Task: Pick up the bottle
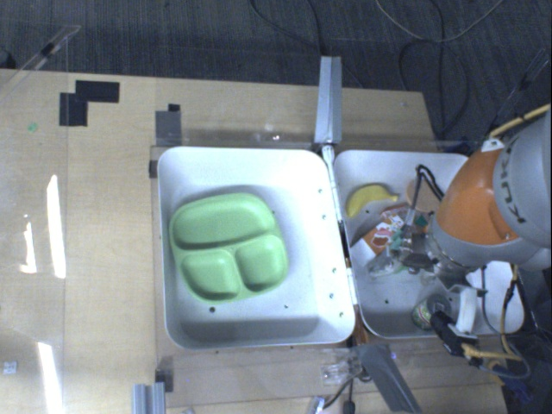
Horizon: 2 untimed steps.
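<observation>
Two bins, and your arm (pixel 483 205) hangs low over the right bin (pixel 379 317). Claw (pixel 392 261) state: can't tell, too blurred. Bottle isn't identifiable among the clutter beside the yellow item (pixel 369 198). Risk: you grab the wrong thing.

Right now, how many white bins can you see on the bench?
2. The left bin holds a green divided tray. The right bin sits beside it, with the arm over it, so things under the arm may be hidden.
</observation>
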{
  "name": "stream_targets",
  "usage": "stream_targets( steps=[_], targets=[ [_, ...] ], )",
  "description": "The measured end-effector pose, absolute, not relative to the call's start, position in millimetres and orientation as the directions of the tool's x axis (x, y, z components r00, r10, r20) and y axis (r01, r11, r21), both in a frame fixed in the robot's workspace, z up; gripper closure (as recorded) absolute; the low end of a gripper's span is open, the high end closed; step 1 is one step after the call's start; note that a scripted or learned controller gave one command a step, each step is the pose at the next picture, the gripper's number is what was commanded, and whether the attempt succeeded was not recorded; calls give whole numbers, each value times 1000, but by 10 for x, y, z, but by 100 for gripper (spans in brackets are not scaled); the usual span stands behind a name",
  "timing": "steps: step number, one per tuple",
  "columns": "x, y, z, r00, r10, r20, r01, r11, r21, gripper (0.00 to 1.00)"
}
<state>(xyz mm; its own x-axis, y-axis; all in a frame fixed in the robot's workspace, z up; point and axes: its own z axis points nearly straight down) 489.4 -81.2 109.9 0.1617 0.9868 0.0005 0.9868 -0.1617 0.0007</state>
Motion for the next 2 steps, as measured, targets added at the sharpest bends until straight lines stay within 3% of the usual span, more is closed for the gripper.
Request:
stream_targets(
  steps=[1, 2],
  targets=[
    [4873, -769, 1833, 125, 992, 0, 992, -125, 0, 0],
    [5127, -1005, 876, 166, 986, 2, 986, -166, 7, 0]
  ],
)
